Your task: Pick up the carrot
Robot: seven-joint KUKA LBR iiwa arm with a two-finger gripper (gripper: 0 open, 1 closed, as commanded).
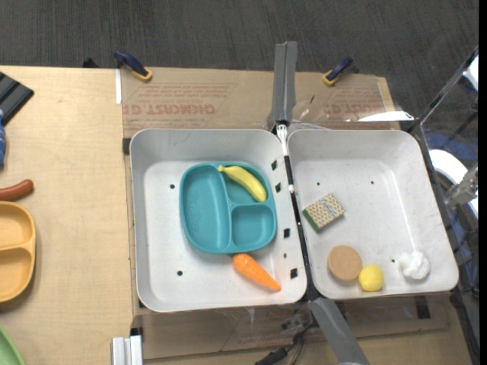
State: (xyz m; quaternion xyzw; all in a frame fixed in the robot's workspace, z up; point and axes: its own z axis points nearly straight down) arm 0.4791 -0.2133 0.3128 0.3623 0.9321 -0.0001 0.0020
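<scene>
Lying loose just beyond the near edge of the teal divided plate (202, 211), tip angled away from it toward the plate's right: the carrot (256, 272), flat on the floor of the left bin (141, 226), touching or all but touching the plate's rim, too close to call. Probably left there as a free-standing target, open above and on its far-from-plate side, though hemmed by the plate on one flank and near the bin's sloping wall on the other. Resting in the plate's upper small compartment: a banana (245, 181), seemingly a distractor. To the plate's right, past the divider, in the right bin (365, 166): a speckled green-edged block (323, 211), a tan disc (345, 263), a yellow ball (371, 277) touching the disc, and a crumpled white lump (414, 265) of uncertain nature. Behind the plate, cardboard (190, 101) pinned by two clamps (133, 65), presumably to keep the bench covering from shifting. Far to the plate's left, cut off by the frame: an orange dish (11, 253) and a reddish sausage-like piece (15, 189). State of the claw: cannot tell. Carrot not yet lifted, judging from how it lies. Hard to read also: pale, glassy shapes at the far right of the plate, identity unclear.
</scene>
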